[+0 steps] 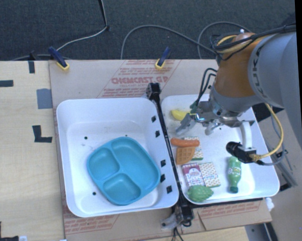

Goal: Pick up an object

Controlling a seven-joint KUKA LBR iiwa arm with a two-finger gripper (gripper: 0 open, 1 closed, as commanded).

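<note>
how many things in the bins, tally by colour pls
blue: 1, the divided tray in the left bin
yellow: 1, yellow item
orange: 2, carrot and waffle
green: 2, leafy piece and bottle
red and white: 1, small box
pale patterned: 1, packet
total: 8

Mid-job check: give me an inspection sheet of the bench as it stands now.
Surface: two white bins; left bin, right bin.
Job's things: in right bin, yellow piece, orange carrot, waffle, two cards, green leafy piece, green bottle.
Clutter: blue divided plate in left bin.
Gripper: gripper above right bin's far end.
Cables: black cables behind bench.
Surroundings: two blue-yellow clamps on cardboard.
</note>
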